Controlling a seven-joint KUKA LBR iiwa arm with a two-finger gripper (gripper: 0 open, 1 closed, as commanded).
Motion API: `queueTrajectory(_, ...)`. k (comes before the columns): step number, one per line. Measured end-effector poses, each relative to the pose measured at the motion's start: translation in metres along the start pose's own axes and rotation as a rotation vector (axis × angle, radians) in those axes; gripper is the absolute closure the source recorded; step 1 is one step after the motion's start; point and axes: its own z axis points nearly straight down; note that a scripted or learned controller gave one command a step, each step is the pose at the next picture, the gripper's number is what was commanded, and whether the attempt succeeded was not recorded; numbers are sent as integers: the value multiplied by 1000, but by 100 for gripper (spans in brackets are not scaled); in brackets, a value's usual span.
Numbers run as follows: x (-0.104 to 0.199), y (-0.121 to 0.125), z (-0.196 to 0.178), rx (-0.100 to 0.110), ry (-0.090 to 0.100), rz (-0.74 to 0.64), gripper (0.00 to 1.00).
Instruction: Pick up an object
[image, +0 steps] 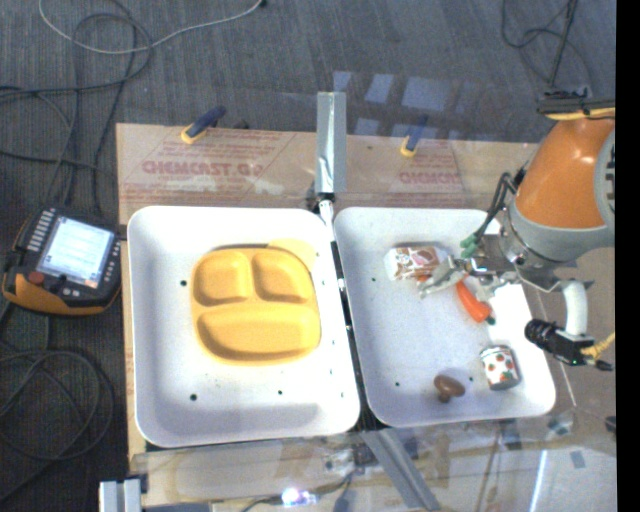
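Observation:
In the right bin (380, 330) lie a red-and-white snack packet (412, 261), an orange carrot-shaped piece (476, 303), a small printed can (499, 367) and a brown lump (449, 385). My gripper (452, 274) hangs low over the upper middle of this bin. It sits just right of the packet and just above-left of the orange piece. Nothing is visibly lifted; every object rests on the bin floor. The grey and orange arm (565, 185) reaches in from the right and hides the bin's upper right corner.
The left bin (160, 390) holds a yellow divided plate (256, 303). A raised metal divider (330, 150) runs between the bins at the back. A teach pendant (68, 260) lies left of the bench. A black fitting (556, 340) juts out by the right bin's edge.

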Motion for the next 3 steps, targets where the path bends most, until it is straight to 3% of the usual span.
queueTrajectory(1, -85, -13, 33, 0, -1, 93, 0)
queueTrajectory(2, -81, 22, 121, -5, 8, 143, 0)
queueTrajectory(3, -82, 21, 113, -2, 5, 143, 100)
